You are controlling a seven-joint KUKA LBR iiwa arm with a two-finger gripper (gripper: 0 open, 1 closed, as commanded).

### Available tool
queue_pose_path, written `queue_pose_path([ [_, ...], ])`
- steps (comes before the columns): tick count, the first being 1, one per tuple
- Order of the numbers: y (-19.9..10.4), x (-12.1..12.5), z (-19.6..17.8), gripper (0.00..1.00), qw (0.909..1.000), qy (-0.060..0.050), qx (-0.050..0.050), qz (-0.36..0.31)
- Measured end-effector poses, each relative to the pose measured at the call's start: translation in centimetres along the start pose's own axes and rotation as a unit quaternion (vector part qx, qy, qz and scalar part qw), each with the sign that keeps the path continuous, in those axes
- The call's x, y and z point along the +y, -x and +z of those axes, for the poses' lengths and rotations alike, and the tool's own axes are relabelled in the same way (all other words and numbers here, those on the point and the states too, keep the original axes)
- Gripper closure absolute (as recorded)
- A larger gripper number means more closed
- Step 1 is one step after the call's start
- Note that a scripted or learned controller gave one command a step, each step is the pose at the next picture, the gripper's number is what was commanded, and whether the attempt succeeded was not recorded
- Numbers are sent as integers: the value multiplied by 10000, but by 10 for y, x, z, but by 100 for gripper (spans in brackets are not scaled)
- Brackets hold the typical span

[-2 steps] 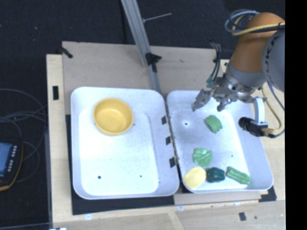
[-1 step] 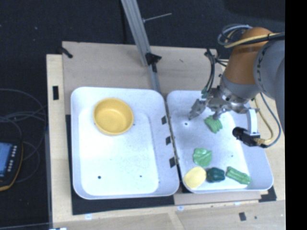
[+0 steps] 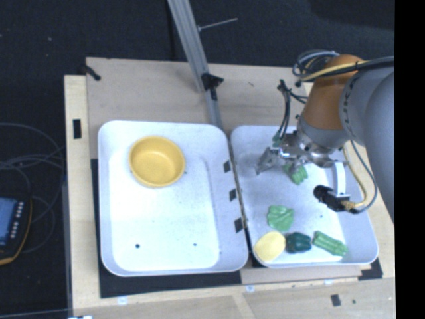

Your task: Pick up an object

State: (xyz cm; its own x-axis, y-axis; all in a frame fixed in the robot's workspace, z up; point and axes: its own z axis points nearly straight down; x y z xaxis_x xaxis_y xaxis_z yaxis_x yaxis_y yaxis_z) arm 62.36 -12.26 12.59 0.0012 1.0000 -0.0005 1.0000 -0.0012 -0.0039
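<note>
Gripper [image 3: 282,159] is spread wide over the right bin [image 3: 355,248], gripping nothing. A green piece [image 3: 297,174] sits right under the wrist, half hidden. Yellow bowl [image 3: 157,161] sits in the left bin [image 3: 113,258].

The pale wooden table [image 3: 153,88] carries two shallow white plastic bins set side by side, their inner edges touching along a row of small dark clips. Both sit on a black mat [image 3: 95,178] whose edge peeks out at the left and along the front. The left bin [image 3: 166,244] is the wider of the two; the right bin [image 3: 246,145] reaches almost to the table's right edge. Bare wood shows behind the bins, where a slanted grey metal rail [image 3: 189,35] meets the table.
</note>
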Motion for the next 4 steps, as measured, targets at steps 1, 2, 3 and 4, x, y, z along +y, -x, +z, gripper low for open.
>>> queue_pose_path([
  [1, 1, 0, 26, 0, 10000, 12, -1, -2],
  [2, 1, 0, 14, 100, 10000, 29, 3, 5],
  [3, 6, -4, -47, 100, 10000, 49, -1, 1],
  [4, 9, -1, -90, 100, 10000, 43, 1, -3],
])
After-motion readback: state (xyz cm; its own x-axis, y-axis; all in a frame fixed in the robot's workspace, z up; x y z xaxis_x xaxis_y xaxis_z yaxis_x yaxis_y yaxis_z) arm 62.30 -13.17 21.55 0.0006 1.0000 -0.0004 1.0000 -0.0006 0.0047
